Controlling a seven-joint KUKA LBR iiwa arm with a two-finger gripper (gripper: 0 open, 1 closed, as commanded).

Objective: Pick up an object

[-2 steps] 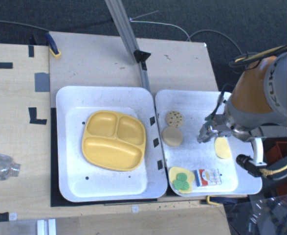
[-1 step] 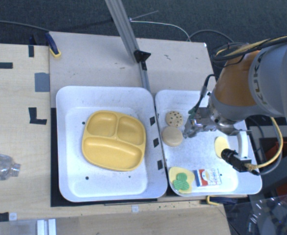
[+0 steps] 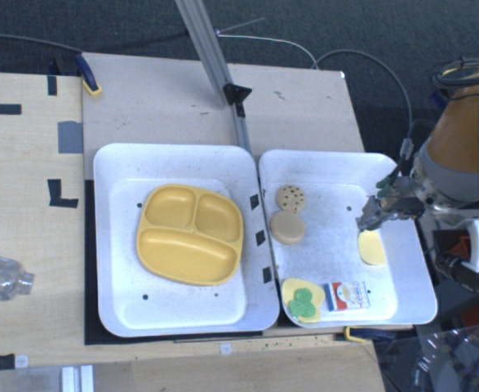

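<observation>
The arm [image 3: 458, 149] was a thick, rounded thing, its upper casing a warm orange that gave way below to a pale grey collar near the wrist. Beneath that collar sat a cluster of darker metal parts, blocky and angular, ending in the gripper [image 3: 371, 216], which was small, dark and hard to make out in detail. A black cable ran alongside the wrist.
</observation>
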